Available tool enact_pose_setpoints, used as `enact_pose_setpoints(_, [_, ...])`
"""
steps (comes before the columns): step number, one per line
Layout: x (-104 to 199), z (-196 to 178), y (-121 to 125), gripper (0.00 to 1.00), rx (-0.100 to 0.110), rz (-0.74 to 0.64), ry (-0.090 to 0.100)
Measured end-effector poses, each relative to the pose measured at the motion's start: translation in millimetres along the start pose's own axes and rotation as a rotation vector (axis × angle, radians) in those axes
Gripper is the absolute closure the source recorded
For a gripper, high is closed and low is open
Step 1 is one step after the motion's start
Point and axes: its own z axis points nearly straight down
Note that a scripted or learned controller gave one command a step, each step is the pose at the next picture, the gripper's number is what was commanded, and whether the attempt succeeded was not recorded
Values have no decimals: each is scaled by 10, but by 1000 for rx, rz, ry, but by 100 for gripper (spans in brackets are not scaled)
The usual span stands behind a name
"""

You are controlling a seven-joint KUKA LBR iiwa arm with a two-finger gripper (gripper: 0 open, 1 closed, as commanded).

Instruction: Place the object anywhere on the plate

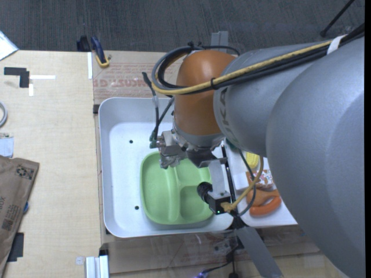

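A pale green divided plate [168, 196] lies in the near part of the left white bin [116, 155]. My arm, with its orange band, hangs over the bin and covers the plate's far right part. The gripper [174, 153] sits just above the plate's far edge; its tips are hidden under the wrist. An orange object [264, 204] and a yellow one [253, 158] peek out in the right bin beside the arm. No object is visible between the fingers.
The wooden bench spreads to the left with a brown paper bag [14, 198] at its edge. A black cable bracket [211, 193] hangs off the wrist over the plate's right side. The arm's grey body covers most of the right bin.
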Motion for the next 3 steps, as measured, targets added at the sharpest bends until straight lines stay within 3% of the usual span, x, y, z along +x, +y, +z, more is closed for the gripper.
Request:
enact_pose_setpoints(1, [23, 94, -379, 100, -3, -116, 2])
enact_pose_setpoints(2, [-193, 393, -404, 100, -5, -637, 1])
enact_pose_setpoints(3, [-839, -295, -125, 100, -8, -742, 0])
